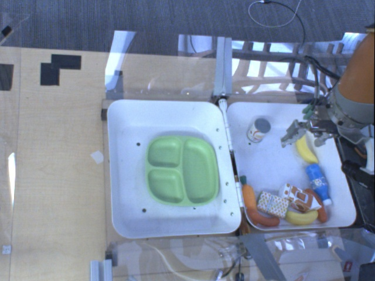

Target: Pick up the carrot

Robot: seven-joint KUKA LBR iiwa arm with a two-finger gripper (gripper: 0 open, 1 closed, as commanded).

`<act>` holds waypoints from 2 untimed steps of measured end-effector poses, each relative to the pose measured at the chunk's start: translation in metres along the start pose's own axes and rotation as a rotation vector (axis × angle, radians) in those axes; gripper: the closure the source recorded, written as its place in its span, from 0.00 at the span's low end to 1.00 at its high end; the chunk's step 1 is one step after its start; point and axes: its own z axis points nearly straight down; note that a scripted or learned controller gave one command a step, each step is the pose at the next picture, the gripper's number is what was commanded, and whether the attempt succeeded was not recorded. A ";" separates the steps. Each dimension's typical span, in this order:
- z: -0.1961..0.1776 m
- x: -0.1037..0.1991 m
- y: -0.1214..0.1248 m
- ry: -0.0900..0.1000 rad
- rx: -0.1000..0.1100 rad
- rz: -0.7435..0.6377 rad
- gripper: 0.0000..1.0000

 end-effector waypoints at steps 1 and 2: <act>0.071 0.068 -0.039 0.000 0.000 -0.203 0.00; 0.057 0.042 -0.035 0.000 -0.001 -0.140 0.00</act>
